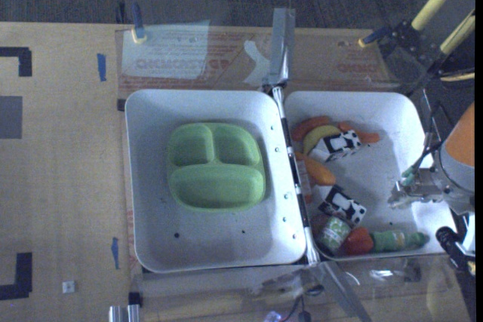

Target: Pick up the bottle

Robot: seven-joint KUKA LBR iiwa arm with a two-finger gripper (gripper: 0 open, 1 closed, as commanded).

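**The Bottle Lies at the Front of the Right Bin**

We see two white bins side by side on a tan bench [60, 162]. The left bin [139, 185] holds a green plate [217, 166] with three parts. The plate lies flat in the middle of that bin.

The right bin [392, 117] holds a bunch of small toys. The green bottle [398, 240] lies on its side near the front wall of this bin, toward the right corner. A red toy [361, 240] sits just beside the bottle's left end. Left of that is a round toy with a green top [332, 232].

A black-and-white cow block [343, 205] sits a bit above those toys. A second cow block [343, 144] sits near the back of the bin, beside a yellow banana [321, 133]. An orange toy [320, 171] lies between the two blocks, close to the left wall.

The grey arm [462, 181] comes in from the right, and we can see its orange band [462, 139]. The gripper [404, 192] is over the right side of the right bin. It is above the bottle and near it, but not on it. We cannot tell if the gripper is wide or narrow. We see nothing in it.
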